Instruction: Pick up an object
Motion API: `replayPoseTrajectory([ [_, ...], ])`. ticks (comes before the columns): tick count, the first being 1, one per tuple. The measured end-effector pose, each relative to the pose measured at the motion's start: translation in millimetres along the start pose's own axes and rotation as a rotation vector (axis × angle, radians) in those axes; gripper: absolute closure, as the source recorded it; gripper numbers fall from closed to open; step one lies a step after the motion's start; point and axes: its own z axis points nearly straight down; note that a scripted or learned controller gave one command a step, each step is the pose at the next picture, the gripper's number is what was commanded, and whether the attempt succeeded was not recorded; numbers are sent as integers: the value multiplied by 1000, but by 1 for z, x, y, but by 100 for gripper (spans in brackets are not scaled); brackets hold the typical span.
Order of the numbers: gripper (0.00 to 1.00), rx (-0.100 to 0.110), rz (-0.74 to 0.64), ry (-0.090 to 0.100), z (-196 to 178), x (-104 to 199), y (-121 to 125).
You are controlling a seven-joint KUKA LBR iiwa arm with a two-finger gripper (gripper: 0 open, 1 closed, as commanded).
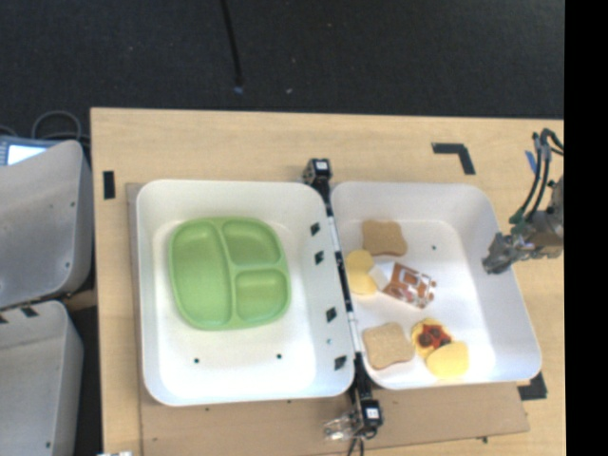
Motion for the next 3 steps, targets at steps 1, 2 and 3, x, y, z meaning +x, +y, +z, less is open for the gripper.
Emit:
replayPoseTrajectory([
  [1,100,3,-4,3,0,55,27],
  [2,100,4,-5,4,0,114,48],
  [3,100,5,-4,4,-4,168,64],
])
